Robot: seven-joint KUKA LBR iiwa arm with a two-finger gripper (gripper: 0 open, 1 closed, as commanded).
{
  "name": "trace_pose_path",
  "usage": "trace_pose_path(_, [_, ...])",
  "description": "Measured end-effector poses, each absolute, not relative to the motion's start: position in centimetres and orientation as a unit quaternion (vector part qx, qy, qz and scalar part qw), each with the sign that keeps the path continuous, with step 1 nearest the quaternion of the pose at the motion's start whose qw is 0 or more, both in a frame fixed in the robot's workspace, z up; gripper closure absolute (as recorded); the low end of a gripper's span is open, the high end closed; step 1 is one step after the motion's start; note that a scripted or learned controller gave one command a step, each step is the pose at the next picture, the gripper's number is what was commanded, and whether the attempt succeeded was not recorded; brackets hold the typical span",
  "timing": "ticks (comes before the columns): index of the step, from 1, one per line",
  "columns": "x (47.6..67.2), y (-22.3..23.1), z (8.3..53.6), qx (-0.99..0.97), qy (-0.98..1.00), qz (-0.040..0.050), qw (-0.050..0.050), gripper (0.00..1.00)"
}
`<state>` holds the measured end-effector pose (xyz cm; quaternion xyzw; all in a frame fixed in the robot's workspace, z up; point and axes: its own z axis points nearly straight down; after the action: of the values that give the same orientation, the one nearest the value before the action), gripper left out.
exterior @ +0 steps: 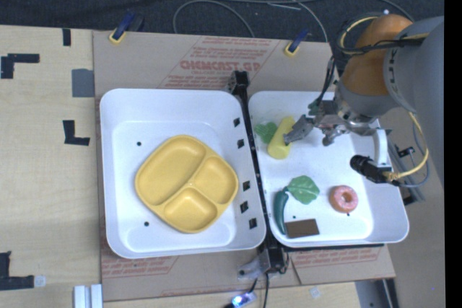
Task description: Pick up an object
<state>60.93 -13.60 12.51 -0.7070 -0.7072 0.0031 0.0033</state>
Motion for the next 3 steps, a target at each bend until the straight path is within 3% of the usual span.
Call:
trace_pose_path(1, [61.6, -13.5, 11.0, -0.706, -0.708, -0.0056, -0.007, 0.0])
trace_pose_path(2, [61.4, -13.4, 11.5, -0.706, -0.708, -0.0026, -0.001, 1.0])
trace_pose_path(3, [61.1, -13.5, 17.6, -0.706, -0.708, -0.0001, -0.001, 1.0])
